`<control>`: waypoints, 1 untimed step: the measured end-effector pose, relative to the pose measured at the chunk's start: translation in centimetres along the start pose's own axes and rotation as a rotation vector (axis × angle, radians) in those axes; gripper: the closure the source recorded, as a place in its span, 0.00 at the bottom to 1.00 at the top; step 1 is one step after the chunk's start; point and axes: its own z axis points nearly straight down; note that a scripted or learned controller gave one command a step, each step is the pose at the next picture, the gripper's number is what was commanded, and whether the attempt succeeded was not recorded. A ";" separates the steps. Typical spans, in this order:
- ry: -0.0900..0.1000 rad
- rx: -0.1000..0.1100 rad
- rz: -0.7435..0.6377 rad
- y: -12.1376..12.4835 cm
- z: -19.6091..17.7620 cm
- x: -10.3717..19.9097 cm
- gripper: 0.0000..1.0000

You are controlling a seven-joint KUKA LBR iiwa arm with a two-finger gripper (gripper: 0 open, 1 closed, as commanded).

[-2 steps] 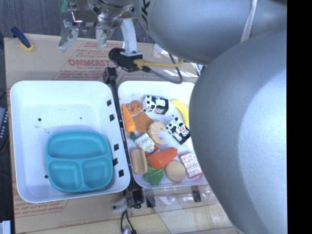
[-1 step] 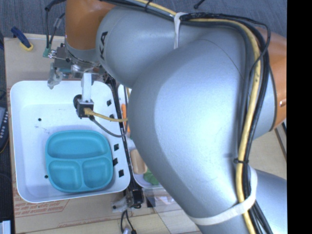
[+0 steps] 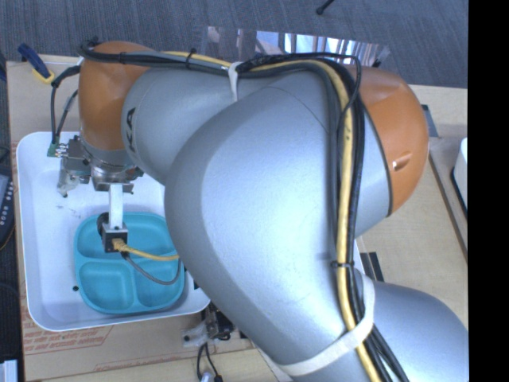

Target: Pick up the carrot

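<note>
One bin (image 3: 32, 293): white, left on tan worktop (image 3: 442, 122)
Tray (image 3: 119, 285): blue, inside it
Claw (image 3: 78, 180): grip cannot tell
Floor (image 3: 159, 6): grey carpet

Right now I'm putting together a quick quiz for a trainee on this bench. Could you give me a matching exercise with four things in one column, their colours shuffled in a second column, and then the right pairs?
Things:
1. arm
2. bin
3. tray lying in the bin
4. band above the wrist

Colours:
A. blue
B. orange
C. grey
D. white

Pairs: 1-C, 2-D, 3-A, 4-B
</note>
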 end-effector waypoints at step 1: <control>0.001 -0.007 -0.005 0.3 -1.5 0.0 1.00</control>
